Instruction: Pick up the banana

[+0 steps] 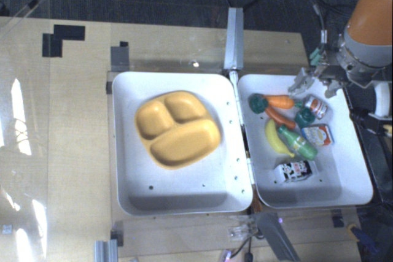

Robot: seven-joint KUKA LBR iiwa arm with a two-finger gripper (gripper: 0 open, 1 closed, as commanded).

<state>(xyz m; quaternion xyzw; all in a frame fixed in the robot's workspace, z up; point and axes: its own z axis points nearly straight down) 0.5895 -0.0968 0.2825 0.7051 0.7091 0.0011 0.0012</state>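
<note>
While my claw (314, 81) hangs wide and holding nothing at the upper right, I judge I must next drop it onto the banana (275, 138) under the green bottle (296, 142).

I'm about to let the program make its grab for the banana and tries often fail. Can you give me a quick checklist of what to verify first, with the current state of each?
1. Banana lies in the right bin: ok.
2. Banana's top free of clutter: not ok; a green bottle lies across its lower part.
3. Gripper above the banana: not ok; it sits at the bin's upper edge, near the small can.
4. Fingers open: cannot tell.
5. Carrot clear of the banana: ok, apart from it.
6. Gripper free of any object: cannot tell.
</note>
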